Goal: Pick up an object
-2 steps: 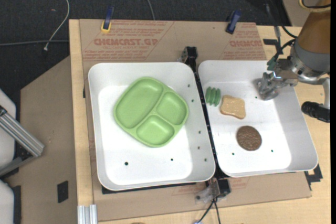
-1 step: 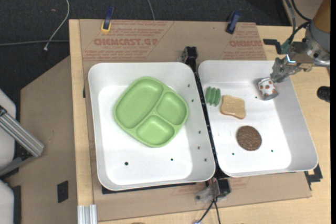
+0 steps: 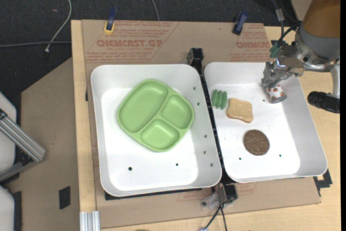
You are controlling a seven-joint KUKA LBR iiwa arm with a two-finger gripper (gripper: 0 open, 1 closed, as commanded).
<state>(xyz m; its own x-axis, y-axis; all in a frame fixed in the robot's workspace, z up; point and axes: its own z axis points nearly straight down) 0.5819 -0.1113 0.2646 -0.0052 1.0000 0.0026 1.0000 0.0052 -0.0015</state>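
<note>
In the right bin lie a green ribbed piece, a tan slice like toast and a round brown patty. A small white and orange object sits near the bin's far right side. My gripper hangs at the end of the grey and orange arm, directly over that small object and touching or nearly touching its top. The view is too coarse to tell whether the object is gripped.
The left bin holds a light green divided plate. Black clamps join the bins at the middle. Both bins rest on a cardboard sheet with blue clips at its far edge.
</note>
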